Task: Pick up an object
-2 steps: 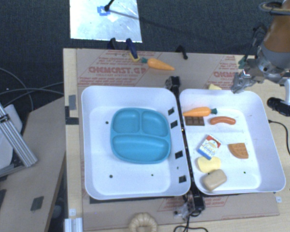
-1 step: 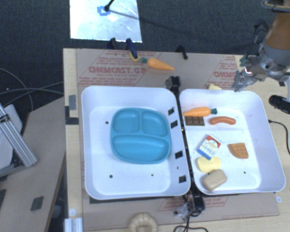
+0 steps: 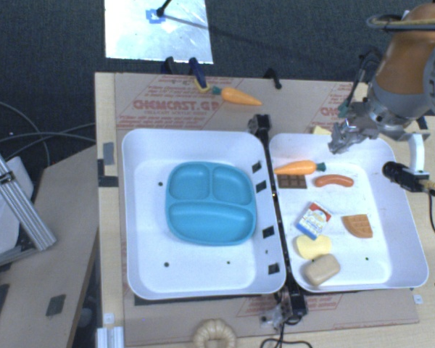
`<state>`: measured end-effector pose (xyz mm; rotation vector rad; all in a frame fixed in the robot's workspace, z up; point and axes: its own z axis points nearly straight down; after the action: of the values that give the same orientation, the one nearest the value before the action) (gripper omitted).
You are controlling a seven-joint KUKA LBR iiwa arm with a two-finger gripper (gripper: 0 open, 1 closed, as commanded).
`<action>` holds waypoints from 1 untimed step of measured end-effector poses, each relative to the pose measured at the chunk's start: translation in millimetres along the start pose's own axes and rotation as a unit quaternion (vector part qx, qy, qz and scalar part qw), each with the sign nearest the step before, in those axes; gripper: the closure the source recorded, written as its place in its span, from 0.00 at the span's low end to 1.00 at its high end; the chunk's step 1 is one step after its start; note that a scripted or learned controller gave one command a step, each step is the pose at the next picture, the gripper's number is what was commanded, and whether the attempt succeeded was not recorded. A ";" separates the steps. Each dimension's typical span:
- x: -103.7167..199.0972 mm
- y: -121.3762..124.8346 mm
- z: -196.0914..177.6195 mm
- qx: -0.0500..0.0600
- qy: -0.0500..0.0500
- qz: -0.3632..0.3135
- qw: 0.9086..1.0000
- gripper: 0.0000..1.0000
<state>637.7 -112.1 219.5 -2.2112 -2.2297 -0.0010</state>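
My gripper [image 3: 338, 143] hangs over the far edge of the right bin [image 3: 402, 245], above and to the right of the toy carrot [image 3: 297, 168]. Nothing shows between its fingers. In the right bin lie the carrot, a brown chocolate bar [image 3: 290, 183], a red sausage [image 3: 334, 181], a small blue and white carton [image 3: 314, 220], a brown toast wedge [image 3: 358, 225], a yellow piece [image 3: 312, 247] and a beige bread roll [image 3: 322, 269]. The left bin [image 3: 145, 267] holds a blue divided plate [image 3: 209, 202].
A second toy carrot [image 3: 239, 96] lies on the cardboard behind the bins. A shiny foil sheet [image 3: 156, 20] sits further back. A metal frame [image 3: 14, 201] stands at the left. A pale ring [image 3: 216, 334] lies in front of the bins.
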 end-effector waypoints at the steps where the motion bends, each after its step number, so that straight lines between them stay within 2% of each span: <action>1: 33.8 -25.8 -1.2 0.000 -0.001 0.001 1.000 1.00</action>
<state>611.6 -78.5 220.8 -2.2131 -2.2294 -0.0002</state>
